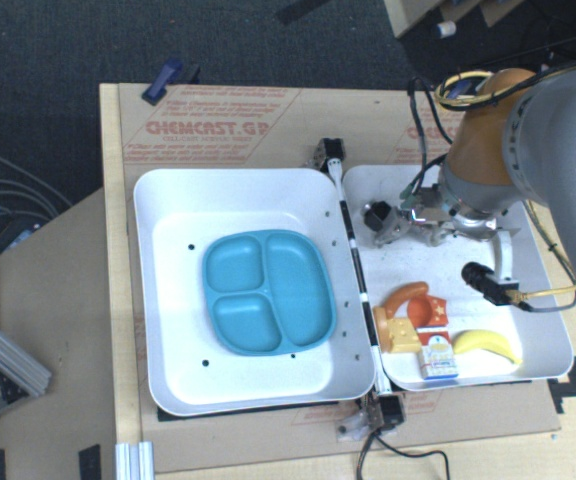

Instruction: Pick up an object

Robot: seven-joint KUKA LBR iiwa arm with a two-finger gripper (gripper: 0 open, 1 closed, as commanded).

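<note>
Looks like a robotics lab: bins (158, 298) set on a printed-cardboard bench (218, 118), cables (8, 168) left on dark carpet.

Red block lettering on the brown cardboard sheet (238, 118) covering the tabletop reads "CHEMCAST G.P", printed at a slight slant behind the left bin; the smaller red lines above and below it are too fine to read. The small box (438, 358) in the right bin carries an illegible label.
</note>
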